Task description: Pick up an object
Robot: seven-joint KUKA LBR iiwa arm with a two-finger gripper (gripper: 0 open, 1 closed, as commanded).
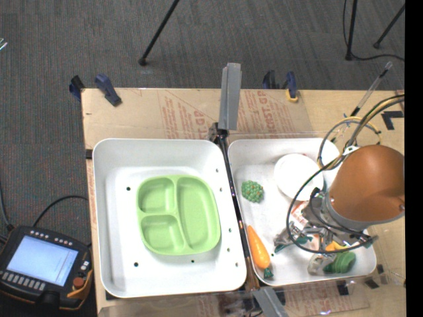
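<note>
In the right bin (264, 152), the gripper (305, 238) is lowered among toys; whether its fingers are parted cannot be told. A carrot (258, 247) is seen just left of it, a green piece (342, 263) to its right; cardboard lettering is unreadable

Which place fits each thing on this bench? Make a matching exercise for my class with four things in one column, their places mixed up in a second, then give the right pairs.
Things
1. green divided plate
2. carrot
3. green bumpy ball
4. white round dish

Places
A. right bin, upper part, beside the arm
B. right bin, near the front, by the divider
C. middle of the left bin
D. right bin, near its left wall, behind the carrot

Pairs: 1-C, 2-B, 3-D, 4-A
</note>
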